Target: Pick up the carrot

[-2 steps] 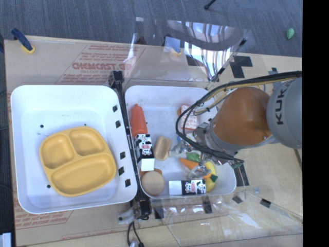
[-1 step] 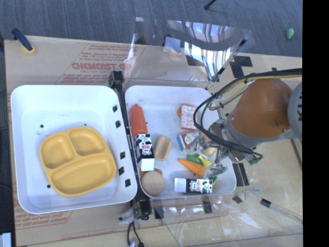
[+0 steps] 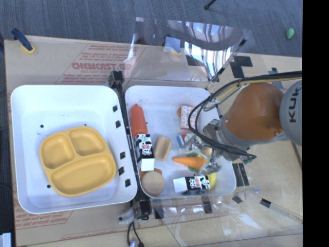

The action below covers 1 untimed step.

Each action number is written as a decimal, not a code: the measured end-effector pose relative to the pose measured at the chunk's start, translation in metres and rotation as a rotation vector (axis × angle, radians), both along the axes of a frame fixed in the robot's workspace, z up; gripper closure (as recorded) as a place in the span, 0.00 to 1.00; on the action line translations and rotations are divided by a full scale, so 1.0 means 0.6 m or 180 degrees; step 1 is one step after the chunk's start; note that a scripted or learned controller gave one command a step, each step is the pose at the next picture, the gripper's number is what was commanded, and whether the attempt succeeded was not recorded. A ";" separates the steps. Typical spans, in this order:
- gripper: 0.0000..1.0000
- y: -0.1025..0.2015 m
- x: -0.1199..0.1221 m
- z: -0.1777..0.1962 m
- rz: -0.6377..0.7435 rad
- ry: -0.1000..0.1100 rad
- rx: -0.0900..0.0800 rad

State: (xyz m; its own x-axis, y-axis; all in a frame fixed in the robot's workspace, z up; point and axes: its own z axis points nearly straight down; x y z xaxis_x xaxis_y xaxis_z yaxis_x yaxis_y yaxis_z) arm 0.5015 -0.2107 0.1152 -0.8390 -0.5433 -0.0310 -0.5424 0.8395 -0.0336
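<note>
Two shallow white bins sit side by side on the table (image 3: 61, 60), their inner rims touching along a black divider at the centre of the frame. The left bin (image 3: 31, 102) carries a yellow sectioned plate (image 3: 77, 161) in its lower half, with bare white floor above it. The right bin (image 3: 164, 99) is crowded: an orange-red cylinder (image 3: 138, 120) stands along its left wall, a small cow-print carton (image 3: 144, 148) lies just below that, a tan wedge (image 3: 163, 147) beside it, a brown egg-shaped piece (image 3: 152, 183) at the lower left corner and a second cow-print carton (image 3: 194, 183) near the lower rim. The bin's upper middle floor is open.

The grey arm (image 3: 257, 112) reaches in from the right of the frame, its orange band above the wrist, black cables looping over the right bin's far side. The claw (image 3: 209, 156) hangs low over the bin's right half, just beside the carrot (image 3: 189, 162), which lies flat on the bin floor, tip toward the left. Whether the claw is spread or pressed together cannot be told, and nothing is seen pinched in it.
</note>
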 end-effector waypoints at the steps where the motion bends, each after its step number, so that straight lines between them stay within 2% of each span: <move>1: 0.00 -0.011 0.000 -0.004 -0.0670 -0.0037 -0.0002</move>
